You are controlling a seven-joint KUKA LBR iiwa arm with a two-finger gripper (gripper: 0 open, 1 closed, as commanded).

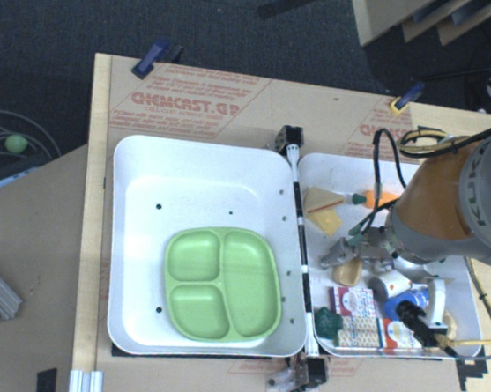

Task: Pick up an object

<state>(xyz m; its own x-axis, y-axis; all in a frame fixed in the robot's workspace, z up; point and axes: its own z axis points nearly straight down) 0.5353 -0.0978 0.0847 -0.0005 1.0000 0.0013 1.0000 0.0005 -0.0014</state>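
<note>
Gripper [352,246] low in right bin [342,169], open or closed impossible to tell, seemingly just above tan lump [348,271] near printed packet [360,318]; risk of slipping off rounded lump or nudging crowded neighbours.

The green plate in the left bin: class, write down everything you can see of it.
The green plate is pale green, looks like smooth plastic, and has a rounded-square outline. Raised ridges split it into three compartments: two side by side on the far half and one on the near left. All three look bare. It lies flat, slightly turned, on the floor of the left bin, toward the near right corner. Nothing else touches it.
</note>
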